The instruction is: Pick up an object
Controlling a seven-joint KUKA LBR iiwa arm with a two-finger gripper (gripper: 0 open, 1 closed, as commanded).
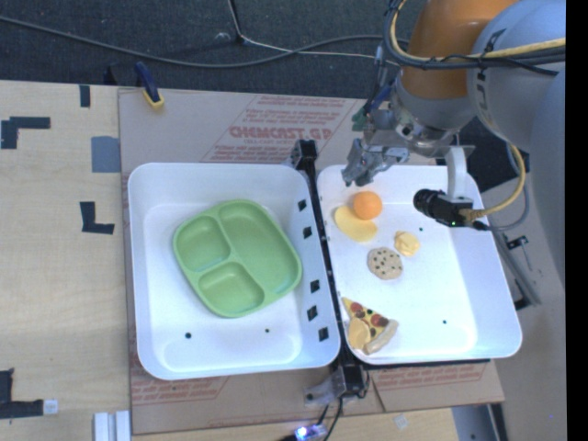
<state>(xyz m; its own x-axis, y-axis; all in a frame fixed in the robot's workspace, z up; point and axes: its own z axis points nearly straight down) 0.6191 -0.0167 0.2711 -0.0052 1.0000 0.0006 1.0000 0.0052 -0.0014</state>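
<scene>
In the right bin (478,324) lie an orange ball (367,205), a flat yellow piece (354,224) just under it, a small yellow lump (406,243), a chocolate-chip cookie (385,264) and a pizza slice (369,327) near the front. My gripper (364,168) hangs over the far left corner of that bin, just above and behind the orange ball. Nothing is visible between its fingers.
The left bin (152,338) holds a green divided plate (237,256). A black divider with clips (312,246) runs between the bins. The arm's grey and orange bulk (459,44) fills the upper right. Cables (230,26) lie on the dark floor behind the bench.
</scene>
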